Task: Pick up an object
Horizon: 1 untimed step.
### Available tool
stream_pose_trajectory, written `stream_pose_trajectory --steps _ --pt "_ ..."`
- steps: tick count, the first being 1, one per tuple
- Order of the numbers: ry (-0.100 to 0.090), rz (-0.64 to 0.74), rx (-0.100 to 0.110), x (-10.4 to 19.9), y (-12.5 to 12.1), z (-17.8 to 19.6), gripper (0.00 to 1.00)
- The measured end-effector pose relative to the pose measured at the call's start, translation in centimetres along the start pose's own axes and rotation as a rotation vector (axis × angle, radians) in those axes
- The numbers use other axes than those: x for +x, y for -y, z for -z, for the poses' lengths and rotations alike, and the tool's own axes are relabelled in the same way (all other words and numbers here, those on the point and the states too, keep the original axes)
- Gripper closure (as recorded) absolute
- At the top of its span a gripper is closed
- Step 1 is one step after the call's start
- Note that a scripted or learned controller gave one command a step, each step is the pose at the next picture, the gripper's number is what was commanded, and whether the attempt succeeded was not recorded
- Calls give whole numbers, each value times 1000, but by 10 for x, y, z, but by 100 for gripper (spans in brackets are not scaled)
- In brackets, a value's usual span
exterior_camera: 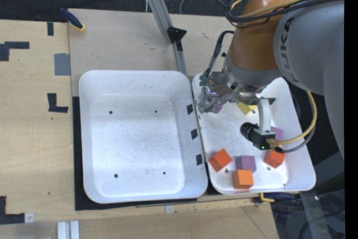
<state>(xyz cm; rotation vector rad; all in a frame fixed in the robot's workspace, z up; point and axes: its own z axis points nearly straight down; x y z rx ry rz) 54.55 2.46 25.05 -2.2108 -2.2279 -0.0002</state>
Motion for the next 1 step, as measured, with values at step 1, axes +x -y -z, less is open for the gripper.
stream_pose_trajectory --steps 1 --pt "0 0 1 54 14 4 100"
